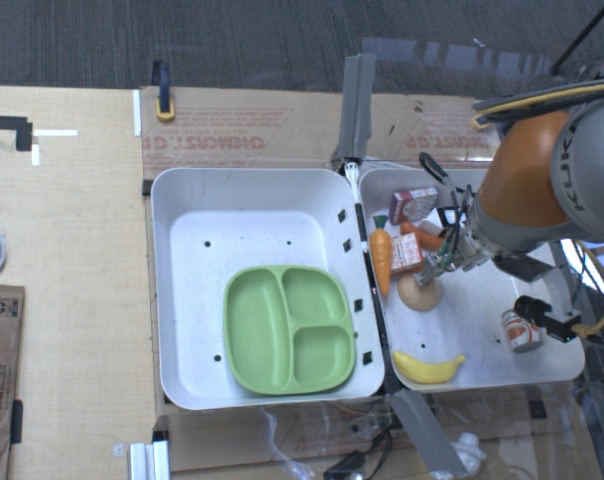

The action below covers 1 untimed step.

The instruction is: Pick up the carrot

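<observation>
The arm's big orange band hid part of the right bin (pixel 557 363), I could not tell how the gripper (pixel 444 259) was set, and the long pointy carrot (pixel 382 255) lay by that bin's left wall.

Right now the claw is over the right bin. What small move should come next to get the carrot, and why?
Probably shift the claw toward the left wall of the right bin. The carrot lies there, lengthwise along the divider, with a small box between it and the claw. The claw hangs nearer the round tan object, so it likely needs centring over the carrot before descending.
</observation>
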Tool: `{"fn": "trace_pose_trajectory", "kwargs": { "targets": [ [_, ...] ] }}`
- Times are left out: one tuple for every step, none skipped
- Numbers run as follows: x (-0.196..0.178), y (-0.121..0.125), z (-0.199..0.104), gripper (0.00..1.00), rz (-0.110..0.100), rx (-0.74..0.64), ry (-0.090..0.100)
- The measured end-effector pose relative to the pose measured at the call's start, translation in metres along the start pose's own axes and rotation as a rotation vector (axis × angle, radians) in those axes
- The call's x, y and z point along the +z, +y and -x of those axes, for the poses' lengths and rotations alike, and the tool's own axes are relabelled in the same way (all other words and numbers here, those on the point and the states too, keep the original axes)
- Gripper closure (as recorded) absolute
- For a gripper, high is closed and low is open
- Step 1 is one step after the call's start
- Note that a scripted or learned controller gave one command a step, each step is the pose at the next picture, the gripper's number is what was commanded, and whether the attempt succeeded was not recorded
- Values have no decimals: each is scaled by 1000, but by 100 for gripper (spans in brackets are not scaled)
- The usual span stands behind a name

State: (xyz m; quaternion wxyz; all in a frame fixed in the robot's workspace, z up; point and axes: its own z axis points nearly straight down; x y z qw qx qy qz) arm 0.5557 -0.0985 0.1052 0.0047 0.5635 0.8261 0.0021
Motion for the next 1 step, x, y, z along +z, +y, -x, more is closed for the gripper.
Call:
{"fn": "trace_pose_trajectory", "kwargs": {
  "targets": [
    [-86, 8, -94, 100, -10, -90, 5]
  ]
}}
